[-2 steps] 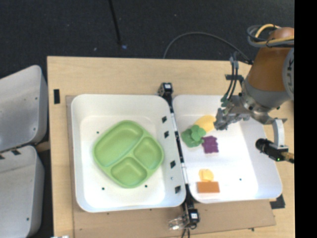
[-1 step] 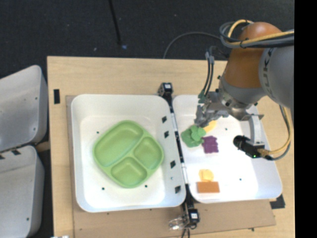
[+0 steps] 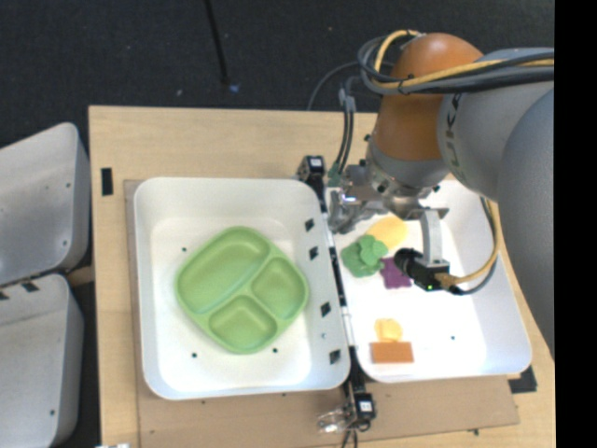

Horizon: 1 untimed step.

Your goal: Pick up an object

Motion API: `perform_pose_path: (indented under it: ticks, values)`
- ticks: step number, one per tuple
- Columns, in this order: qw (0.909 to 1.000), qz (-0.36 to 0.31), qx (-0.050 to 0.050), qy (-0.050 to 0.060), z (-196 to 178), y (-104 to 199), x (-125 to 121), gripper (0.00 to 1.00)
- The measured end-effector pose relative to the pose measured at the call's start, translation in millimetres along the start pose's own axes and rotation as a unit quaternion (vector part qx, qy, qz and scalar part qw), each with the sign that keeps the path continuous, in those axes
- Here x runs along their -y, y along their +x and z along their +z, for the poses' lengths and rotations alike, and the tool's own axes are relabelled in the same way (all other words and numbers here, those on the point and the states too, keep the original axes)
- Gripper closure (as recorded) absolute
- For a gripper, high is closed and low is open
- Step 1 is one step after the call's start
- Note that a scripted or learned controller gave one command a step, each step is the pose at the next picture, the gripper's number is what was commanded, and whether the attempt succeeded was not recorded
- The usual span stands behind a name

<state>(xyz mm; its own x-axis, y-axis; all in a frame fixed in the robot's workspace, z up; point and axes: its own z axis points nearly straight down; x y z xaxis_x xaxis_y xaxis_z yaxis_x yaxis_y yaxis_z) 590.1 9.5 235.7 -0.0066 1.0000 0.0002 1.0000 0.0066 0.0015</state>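
Note:
My gripper (image 3: 350, 215) hangs low over the upper left part of the right bin (image 3: 485, 343), under the orange wrist band. Right below it lies a green lumpy toy (image 3: 363, 255). A yellow piece (image 3: 389, 229) sits just to the right of the gripper, partly under the arm. A purple piece (image 3: 395, 273) lies beside the green toy. Nearer the front of that bin rest a small yellow piece (image 3: 388, 328) and an orange block (image 3: 392, 352). I see nothing between the fingers.
The left bin (image 3: 159, 362) holds a green divided plate (image 3: 242, 289) with three compartments. A ridge with black clips (image 3: 326, 269) separates the two bins. Cables loop from the arm over the right bin's right side.

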Motion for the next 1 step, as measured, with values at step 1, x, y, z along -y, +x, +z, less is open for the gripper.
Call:
perform_pose_path:
  ticks: [1]
  values:
    - [1.0,-0.001,-0.001,-0.001,-11.8,51.4,-11.2,1.0]
